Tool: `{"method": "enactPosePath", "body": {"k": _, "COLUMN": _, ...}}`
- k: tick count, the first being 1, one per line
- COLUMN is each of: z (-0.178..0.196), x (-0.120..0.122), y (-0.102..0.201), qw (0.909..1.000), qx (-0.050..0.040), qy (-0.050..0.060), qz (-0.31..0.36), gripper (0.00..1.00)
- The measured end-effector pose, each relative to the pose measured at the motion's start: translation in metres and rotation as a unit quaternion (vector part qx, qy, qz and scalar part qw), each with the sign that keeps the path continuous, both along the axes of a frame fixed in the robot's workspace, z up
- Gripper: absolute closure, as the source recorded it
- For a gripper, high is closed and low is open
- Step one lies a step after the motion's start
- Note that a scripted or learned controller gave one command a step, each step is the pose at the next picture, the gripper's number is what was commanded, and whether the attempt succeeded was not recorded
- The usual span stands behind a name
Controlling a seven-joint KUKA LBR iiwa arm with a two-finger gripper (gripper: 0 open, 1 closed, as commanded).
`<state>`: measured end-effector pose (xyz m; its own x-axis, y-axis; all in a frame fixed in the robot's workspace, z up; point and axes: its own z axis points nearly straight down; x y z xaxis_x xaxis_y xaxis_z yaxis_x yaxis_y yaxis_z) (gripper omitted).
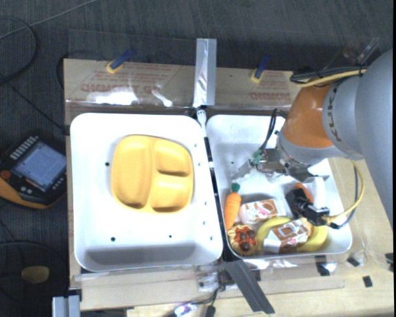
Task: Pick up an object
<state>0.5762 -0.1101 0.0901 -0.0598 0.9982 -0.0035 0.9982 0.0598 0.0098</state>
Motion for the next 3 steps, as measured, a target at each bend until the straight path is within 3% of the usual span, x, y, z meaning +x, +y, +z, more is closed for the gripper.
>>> {"method": "enactPosePath", "body": {"k": 1, "z": 0.001, "x": -0.088, "y": -0.003, "qw": 0.9994, "qx": -0.0003, "qy": -0.001, "qz": 0.034, "gripper": 0.00}}
{"method": "enactPosePath", "body": {"k": 2, "z": 0.000, "x": -0.038, "y": 0.001, "qw": 0.9999, "qx": 0.0003, "qy": -0.001, "qz": 0.015, "gripper": 0.00}}
{"method": "enactPosePath", "body": {"k": 3, "z": 0.001, "x": -0.087, "y": 0.009, "qw": 1.0000, "qx": -0.0021, "qy": -0.005, "qz": -0.003, "gripper": 0.00}}
